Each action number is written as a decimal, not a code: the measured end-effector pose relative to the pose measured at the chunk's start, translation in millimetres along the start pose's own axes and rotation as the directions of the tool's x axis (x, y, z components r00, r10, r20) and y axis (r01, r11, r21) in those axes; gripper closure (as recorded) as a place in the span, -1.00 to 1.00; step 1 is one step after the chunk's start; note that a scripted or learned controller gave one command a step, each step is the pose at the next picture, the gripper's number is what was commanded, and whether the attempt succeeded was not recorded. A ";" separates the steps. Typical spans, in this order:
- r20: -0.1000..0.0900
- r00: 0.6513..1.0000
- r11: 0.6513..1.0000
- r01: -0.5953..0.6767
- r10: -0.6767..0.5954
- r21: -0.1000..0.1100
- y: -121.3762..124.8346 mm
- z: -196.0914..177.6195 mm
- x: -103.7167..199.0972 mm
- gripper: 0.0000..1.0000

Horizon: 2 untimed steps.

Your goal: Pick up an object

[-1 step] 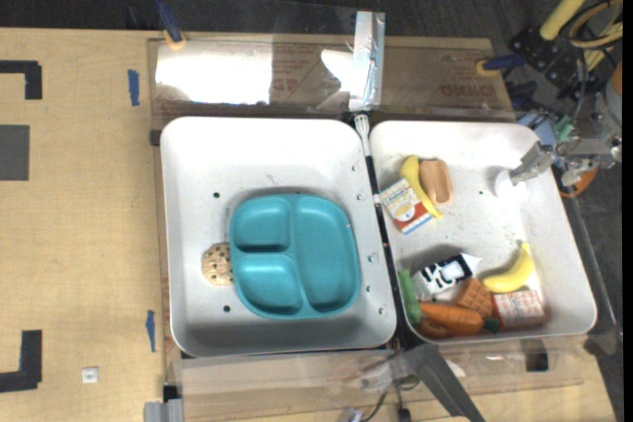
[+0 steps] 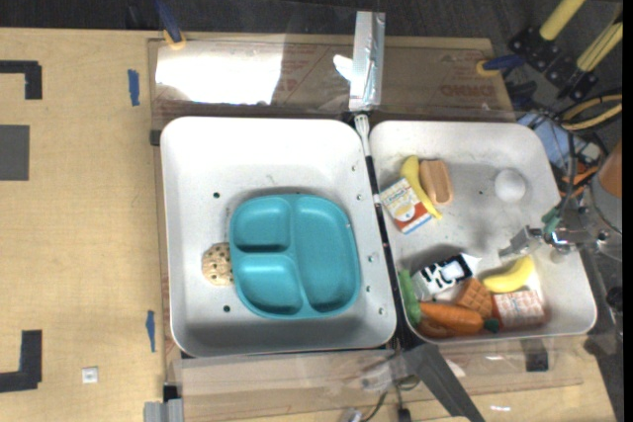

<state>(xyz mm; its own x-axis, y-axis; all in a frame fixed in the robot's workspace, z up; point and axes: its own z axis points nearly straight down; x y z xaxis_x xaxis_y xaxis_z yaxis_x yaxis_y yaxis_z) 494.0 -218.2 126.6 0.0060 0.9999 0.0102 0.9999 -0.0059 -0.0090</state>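
Gripper [image 2: 539, 234] is seen at rt edge of rt bin [image 2: 475, 138], low over banana [image 2: 510, 274]; jaw state can't be told; nothing is seen held; toys are heaped in bin's near corner w/ carrot [image 2: 450, 316], so approach is probably made from open side.

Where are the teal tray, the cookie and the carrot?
Teal tray [image 2: 294, 253], camera view, on its middle divider.
Cookie [image 2: 216, 263], camera view, on its centre.
Carrot [image 2: 451, 316], camera view, on its orange body.
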 end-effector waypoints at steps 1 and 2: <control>0.010 0.931 0.931 0.364 -0.364 -0.011 -10.8 39.0 6.9 -1.00; 0.019 0.932 0.932 0.361 -0.361 -0.017 -9.1 27.8 4.8 1.00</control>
<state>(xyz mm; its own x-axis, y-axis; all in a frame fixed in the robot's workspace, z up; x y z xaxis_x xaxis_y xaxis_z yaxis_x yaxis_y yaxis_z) 484.7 -213.1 98.9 -0.3553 0.9347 -0.0063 0.9347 0.3553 0.0120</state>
